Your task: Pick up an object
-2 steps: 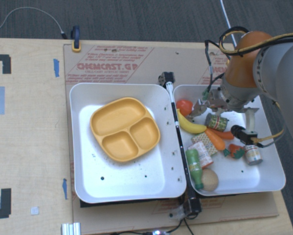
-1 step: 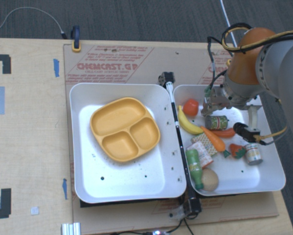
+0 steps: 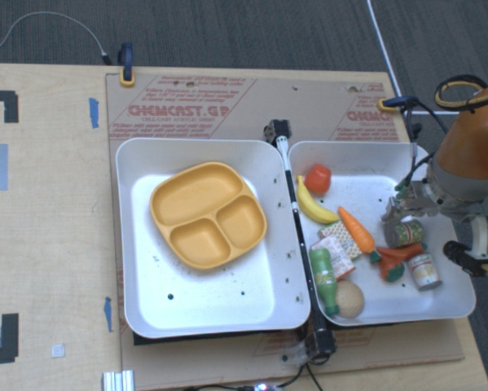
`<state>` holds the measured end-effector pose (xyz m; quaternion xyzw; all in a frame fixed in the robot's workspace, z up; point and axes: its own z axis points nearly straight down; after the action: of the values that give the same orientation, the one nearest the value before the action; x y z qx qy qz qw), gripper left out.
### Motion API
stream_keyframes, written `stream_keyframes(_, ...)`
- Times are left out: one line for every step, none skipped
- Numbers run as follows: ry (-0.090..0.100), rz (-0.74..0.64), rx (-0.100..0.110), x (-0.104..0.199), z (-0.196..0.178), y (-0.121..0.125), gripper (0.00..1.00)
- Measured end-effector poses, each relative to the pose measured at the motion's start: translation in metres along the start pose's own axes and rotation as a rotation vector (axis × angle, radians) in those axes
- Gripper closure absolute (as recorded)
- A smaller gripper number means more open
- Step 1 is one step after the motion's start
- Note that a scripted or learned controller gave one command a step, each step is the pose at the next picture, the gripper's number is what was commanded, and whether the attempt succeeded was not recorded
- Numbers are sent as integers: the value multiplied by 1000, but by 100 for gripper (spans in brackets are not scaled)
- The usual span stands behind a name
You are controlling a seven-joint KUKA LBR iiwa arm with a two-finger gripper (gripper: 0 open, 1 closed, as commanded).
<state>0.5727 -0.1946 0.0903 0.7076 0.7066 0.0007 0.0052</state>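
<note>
Pincer first: we see it lowered into the right bin from the right edge, just above a small greenish can, and we cannot tell how it is set, since the wrist hides that part. Around the can we find a crowd: a red and green pepper lies just nearer, a small jar with a white lid sits to the near right, and an orange carrot lies slantwise to its left. Farther left we note a yellow banana, a red tomato at the far side, a patterned packet, a green bottle along the left wall and a pale round thing beside it. The can looks short, dull green-grey, and stands partly under the pincer. We see the left bin holding a yellow divided plate, well apart from the arm, on the table.
</note>
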Motion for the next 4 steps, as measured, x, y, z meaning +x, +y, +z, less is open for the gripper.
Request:
stream_keyframes(8,-3,8,79,-52,-15,100)
stream_keyframes(7,-1,9,78,-51,-15,0)
stream_keyframes(6,0,2,97,-8,-5,0)
stream_keyframes(4,1,-6,96,-19,-3,100)
